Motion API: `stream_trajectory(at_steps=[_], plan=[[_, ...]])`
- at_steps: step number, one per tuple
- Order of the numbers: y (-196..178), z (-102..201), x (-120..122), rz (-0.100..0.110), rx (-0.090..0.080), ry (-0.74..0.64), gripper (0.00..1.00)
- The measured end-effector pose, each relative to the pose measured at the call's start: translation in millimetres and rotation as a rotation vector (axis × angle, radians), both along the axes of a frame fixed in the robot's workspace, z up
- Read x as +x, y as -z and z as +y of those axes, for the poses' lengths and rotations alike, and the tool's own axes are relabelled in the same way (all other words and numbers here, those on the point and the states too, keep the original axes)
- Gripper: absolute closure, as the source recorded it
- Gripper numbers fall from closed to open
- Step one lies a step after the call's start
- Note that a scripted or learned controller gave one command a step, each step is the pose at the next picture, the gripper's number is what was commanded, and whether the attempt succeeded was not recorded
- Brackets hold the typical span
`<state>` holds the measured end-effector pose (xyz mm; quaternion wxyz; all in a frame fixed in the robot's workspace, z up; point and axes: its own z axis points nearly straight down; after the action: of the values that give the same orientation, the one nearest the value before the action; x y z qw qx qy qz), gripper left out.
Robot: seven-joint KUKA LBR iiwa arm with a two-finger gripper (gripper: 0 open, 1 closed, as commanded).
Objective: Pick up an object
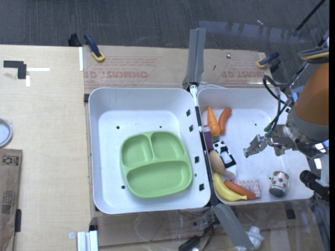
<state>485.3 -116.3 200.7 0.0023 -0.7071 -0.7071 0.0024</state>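
My gripper [255, 146] hangs over the middle of the right bin [246, 104], pointing left, with nothing seen between its fingers. Along the bin's left wall lie two orange carrots [216, 119], a purple item [208, 139], a black-and-white toy [224, 155], a beige potato-like piece [216, 162], a yellow banana [225, 190] and another orange carrot [241, 189]. A pink patterned card [251, 185] lies near the front edge. A small spotted cup [279, 183] stands at the front right, below the arm.
The left bin [102, 140] holds a green divided plate [156, 163]. A grey divider post [197, 56] rises behind the bins. Blue-yellow clamps [94, 48] sit on the cardboard behind. A tape roll [4, 133] lies on the wooden bench at far left.
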Motion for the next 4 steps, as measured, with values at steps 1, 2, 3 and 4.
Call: stream_trajectory(at_steps=[1, 2, 3, 4], plan=[[112.1, -28.9, -8.5, -0.002, 0.002, -0.086, 0.00], [111.9, -54.6, 58.7, -0.003, 0.002, -0.173, 0.00], [111.2, -66.4, 164.5, -0.005, 0.000, -0.172, 0.00], [112.1, -96.1, 82.2, -0.002, 0.008, -0.243, 0.00]])
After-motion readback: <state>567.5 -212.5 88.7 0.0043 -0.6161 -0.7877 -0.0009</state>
